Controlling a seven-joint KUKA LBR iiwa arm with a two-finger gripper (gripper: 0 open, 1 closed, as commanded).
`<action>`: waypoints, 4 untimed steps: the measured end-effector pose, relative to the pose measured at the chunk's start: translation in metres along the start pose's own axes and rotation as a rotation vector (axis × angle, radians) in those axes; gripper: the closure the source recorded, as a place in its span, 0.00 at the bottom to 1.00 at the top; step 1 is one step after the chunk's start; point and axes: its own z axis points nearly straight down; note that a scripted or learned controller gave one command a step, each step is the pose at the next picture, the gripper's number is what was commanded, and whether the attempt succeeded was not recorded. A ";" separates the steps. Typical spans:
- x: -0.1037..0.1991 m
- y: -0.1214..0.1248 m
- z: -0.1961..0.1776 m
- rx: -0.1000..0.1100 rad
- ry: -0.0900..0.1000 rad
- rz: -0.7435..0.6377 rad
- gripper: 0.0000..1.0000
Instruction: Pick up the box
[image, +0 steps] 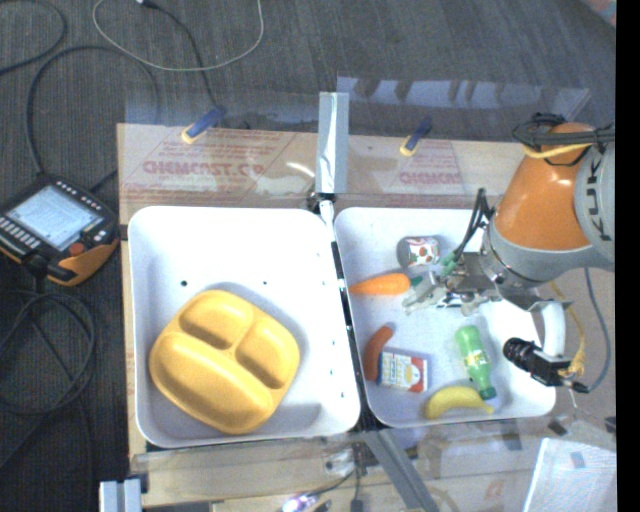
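Gripper (425, 292) is hovering in the right bin (530, 405) beside the carrot (380, 285), its opening impossible to tell. The box (403, 370) is lying nearer, between the sausage (376, 352) and the green bottle (475, 360).

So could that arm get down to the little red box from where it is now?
Probably yes. The box lies flat in the right bin with nothing on top of it. A sausage lies close on its left and a banana close at its lower right, so it's a tight fit.
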 end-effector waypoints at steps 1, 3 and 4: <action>0.003 0.041 0.107 -0.003 0.000 0.009 0.00; -0.002 0.138 0.113 0.048 0.014 -0.166 0.00; -0.011 0.136 0.104 0.054 0.002 -0.161 1.00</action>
